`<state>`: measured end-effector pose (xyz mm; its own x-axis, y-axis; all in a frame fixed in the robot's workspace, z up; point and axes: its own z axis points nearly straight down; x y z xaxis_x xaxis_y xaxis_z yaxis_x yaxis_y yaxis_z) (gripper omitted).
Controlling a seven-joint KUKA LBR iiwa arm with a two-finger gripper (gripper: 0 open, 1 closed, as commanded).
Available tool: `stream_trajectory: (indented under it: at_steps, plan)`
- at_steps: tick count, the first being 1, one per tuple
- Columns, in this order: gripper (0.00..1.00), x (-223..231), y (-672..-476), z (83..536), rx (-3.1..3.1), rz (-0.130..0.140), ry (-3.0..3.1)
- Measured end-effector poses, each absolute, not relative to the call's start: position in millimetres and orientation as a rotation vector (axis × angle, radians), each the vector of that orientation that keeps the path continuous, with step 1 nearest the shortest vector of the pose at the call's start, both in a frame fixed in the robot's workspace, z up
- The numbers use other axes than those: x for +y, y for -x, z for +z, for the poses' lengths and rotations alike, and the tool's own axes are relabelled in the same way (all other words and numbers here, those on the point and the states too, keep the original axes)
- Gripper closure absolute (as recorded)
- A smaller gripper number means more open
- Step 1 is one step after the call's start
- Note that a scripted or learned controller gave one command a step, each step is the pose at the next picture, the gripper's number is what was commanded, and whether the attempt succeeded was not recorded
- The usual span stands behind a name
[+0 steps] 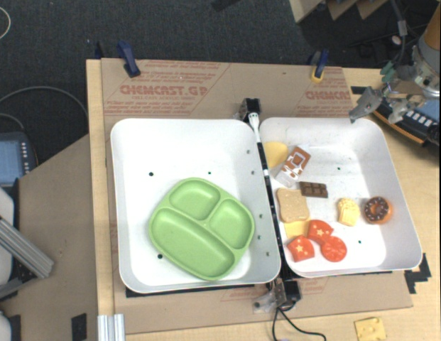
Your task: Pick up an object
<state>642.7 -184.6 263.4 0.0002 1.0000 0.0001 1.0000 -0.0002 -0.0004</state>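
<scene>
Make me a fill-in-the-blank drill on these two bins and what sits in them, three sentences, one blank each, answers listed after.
1. The green divided plate lies in the ____ bin as the camera sees it.
2. The chocolate donut lies near the right bin's ____ wall.
3. The gripper hangs over the right bin's far ____ corner.

Missing words: left; right; right

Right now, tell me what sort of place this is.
Probably a robotics lab test bench, not a kitchen: two white bins clamped to a board, toy food such as a donut and a green divided plate, and a robot hand at the bench's edge.
</scene>
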Motion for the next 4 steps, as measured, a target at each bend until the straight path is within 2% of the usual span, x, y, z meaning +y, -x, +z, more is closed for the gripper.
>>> stream_trajectory:
  at_steps: [1, 2, 3, 4]
  plan:
    - [0.00, -133, -551.7, 107, -2.207, 0.015, 2.208]
    - [0.00, -116, -597.4, 96, -2.233, -0.016, 2.230]
    - [0.00, -116, -555.2, 85, -2.217, 0.000, 2.222]
    - [1.00, -117, -557.0, 96, -2.222, -0.003, 2.226]
